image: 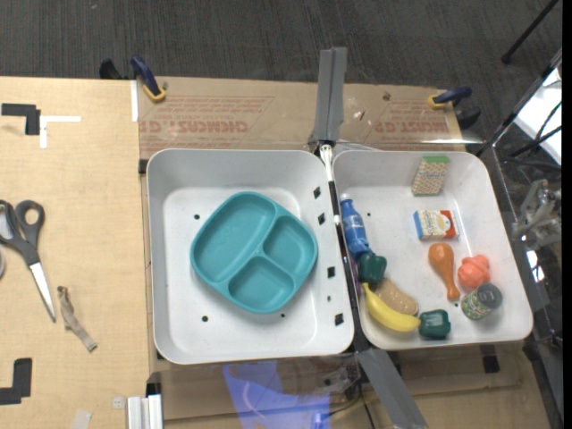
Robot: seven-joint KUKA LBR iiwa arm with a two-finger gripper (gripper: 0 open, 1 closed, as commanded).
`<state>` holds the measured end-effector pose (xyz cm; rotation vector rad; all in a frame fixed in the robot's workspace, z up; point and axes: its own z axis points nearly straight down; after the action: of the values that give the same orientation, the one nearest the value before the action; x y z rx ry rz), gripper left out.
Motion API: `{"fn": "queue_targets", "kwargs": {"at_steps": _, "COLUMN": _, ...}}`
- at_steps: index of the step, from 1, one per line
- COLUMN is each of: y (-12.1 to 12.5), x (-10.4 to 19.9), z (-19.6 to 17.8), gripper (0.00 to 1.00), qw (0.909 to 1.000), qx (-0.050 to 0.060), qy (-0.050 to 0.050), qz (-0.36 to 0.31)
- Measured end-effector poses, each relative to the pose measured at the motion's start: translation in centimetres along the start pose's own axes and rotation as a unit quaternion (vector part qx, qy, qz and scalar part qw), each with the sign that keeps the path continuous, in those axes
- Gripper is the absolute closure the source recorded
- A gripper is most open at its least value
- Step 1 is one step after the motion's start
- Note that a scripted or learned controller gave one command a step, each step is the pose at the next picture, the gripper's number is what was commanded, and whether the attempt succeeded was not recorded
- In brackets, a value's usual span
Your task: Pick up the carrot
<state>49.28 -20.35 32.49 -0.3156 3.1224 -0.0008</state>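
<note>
The carrot (443, 267) is a small orange piece with a thick top and a narrow lower end. It lies in the right white bin (496, 199), right of centre, pointing towards the front edge. A round orange-pink fruit (475, 269) touches its right side, and a small tin can (483, 302) sits just in front of that fruit.
The right bin also holds a blue bottle (353, 226), a dark green piece (371, 266), a banana (391, 316), a green block (435, 325), a small white carton (435, 224) and a speckled box (431, 175). A teal divided plate (255, 253) lies in the left bin (170, 266). Scissors (31, 248) lie on the bench at left.
</note>
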Motion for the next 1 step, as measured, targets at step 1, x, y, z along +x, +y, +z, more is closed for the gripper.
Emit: {"fn": "queue_targets", "kwargs": {"at_steps": 1, "y": 2.93, "x": -0.11, "z": 9.59, "gripper": 1.0, "qw": 0.9993, "qx": -0.001, "qy": 0.001, "qz": 0.036}}
